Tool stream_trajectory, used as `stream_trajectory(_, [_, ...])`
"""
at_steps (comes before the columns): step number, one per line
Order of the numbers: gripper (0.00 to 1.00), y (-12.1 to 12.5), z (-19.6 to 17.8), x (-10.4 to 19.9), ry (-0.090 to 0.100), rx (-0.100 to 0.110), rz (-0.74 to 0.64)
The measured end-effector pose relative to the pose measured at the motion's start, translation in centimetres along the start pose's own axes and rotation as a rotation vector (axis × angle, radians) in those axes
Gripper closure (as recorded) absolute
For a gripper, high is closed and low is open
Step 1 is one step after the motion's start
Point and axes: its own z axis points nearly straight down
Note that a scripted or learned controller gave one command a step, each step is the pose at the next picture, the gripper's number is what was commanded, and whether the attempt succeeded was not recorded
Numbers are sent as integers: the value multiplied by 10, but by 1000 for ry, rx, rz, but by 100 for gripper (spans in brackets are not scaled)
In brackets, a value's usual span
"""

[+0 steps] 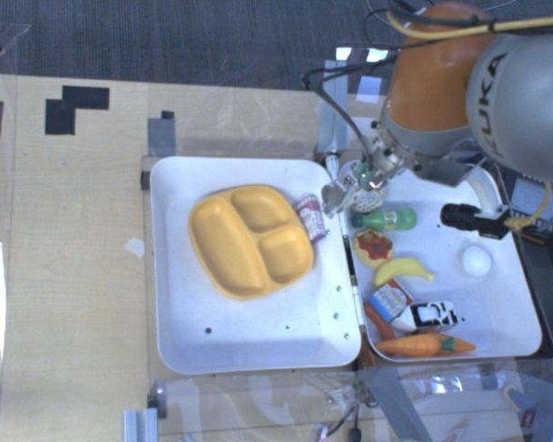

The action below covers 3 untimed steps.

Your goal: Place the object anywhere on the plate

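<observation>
A yellow plate point(249, 240) with three compartments lies in the left white bin point(249, 339). A small red and white packet point(311, 217) rests tilted against the plate's right rim, partly on the bin floor. My gripper point(348, 191) hangs just up and right of the packet, over the wall between the two bins. The packet lies beside its lower tip, and I cannot tell whether they touch.
The right bin point(507, 293) holds a green bottle point(384, 219), a red and yellow toy food piece point(373, 245), a banana point(404, 270), a small carton point(389, 300), a carrot point(422, 344), a black and white item point(433, 315) and a white ball point(476, 261).
</observation>
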Motion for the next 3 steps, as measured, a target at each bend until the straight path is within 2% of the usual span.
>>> stream_trajectory(1, [0,0,0,0,0,0,0])
stream_trajectory(2, [100,2,-11,-1,-3,-4,-3])
stream_trajectory(3, [100,0,29,45,2,2,-20])
